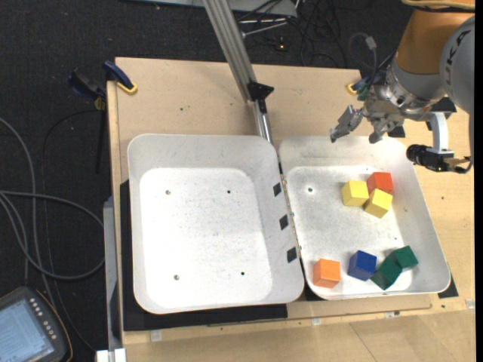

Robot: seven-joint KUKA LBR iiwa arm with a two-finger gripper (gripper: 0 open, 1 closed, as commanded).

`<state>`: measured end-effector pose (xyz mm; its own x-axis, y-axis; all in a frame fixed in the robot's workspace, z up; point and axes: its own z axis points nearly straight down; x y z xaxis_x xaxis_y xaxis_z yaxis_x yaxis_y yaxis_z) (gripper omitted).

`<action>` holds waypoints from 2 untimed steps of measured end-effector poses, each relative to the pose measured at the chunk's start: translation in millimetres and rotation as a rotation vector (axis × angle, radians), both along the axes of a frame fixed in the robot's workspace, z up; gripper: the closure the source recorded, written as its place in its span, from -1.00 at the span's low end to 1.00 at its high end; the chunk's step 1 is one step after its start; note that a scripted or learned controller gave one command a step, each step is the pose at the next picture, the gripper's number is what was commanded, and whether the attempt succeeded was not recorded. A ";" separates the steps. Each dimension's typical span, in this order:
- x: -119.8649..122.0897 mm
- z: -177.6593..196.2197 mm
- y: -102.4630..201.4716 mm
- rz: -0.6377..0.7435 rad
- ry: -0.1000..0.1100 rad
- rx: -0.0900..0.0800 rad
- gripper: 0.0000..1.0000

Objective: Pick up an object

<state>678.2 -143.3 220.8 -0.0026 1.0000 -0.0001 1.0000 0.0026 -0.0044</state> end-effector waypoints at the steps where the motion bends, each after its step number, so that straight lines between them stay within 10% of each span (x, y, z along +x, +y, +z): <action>1: 1.6 -43.5 1.5 0.001 0.000 0.000 -1.00; 2: -4.1 -101.6 10.1 0.000 0.001 0.001 -1.00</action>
<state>674.1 -133.2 119.2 -0.0025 1.0000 0.0004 1.0000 0.0025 -0.0053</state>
